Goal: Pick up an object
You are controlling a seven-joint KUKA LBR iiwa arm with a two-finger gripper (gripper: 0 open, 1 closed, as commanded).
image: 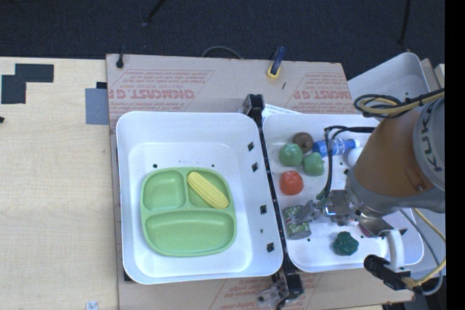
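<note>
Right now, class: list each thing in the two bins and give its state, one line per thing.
Corn: lying on the tray, upper right compartment.
Tray: flat in the left bin.
Green balls: resting in the right bin.
Red ball: resting, apart from the tool.
Tool: low in the right bin.

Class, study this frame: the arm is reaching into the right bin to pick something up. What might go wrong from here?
1. The gripper sits low near the divider; it may strike the wall.
2. The red object and two green objects lie clustered, so a grasp may nudge neighbours.
3. The dark green object lies close under the arm, which may knock it.
</note>
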